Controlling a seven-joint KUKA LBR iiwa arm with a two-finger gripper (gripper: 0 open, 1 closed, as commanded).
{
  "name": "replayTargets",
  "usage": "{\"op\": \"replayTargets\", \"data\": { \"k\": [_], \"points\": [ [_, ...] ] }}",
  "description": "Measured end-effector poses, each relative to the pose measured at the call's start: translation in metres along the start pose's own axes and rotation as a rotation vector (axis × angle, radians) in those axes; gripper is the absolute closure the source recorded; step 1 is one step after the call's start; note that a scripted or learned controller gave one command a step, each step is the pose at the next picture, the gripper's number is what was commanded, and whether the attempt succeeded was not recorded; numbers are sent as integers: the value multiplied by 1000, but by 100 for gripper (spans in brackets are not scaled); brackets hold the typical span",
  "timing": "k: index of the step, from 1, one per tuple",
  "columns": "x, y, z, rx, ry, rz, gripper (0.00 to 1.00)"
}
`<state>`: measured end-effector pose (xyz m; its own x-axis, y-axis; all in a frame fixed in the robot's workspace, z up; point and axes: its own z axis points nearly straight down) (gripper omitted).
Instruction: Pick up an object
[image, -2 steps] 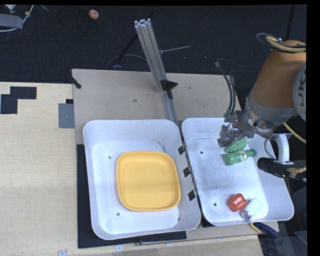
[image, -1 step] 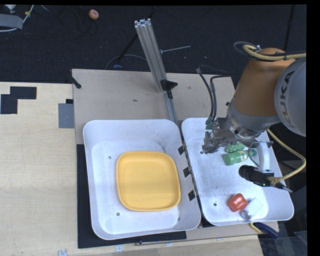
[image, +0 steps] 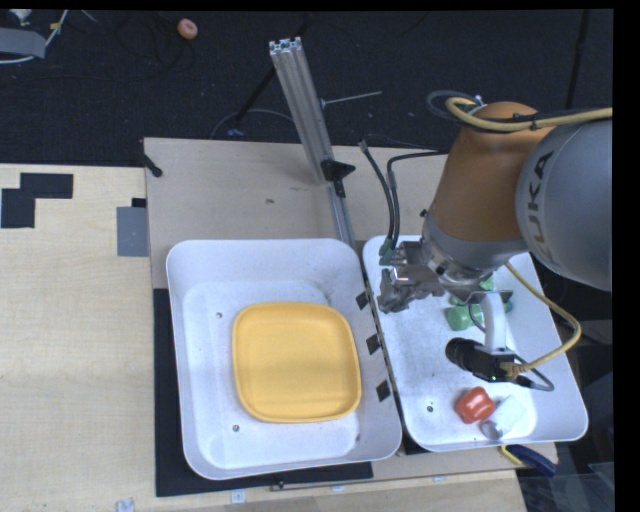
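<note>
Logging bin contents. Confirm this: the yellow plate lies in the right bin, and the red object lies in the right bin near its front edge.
One thing is wrong. The camera view shows the yellow plate in the left bin, not the right. The rest stands: the red object lies in the right bin near its front edge.

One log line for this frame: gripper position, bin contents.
gripper: low over right bin, left side | right bin: red object, green object | left bin: yellow plate

Matt yellow plastic plate
</note>
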<state>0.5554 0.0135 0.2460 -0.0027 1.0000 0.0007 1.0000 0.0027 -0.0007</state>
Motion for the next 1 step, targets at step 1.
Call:
{"op": "replayTargets", "data": {
  "k": [1],
  "points": [
    [51, -2, -6, 0, 0, -1, 100]
  ]
}}
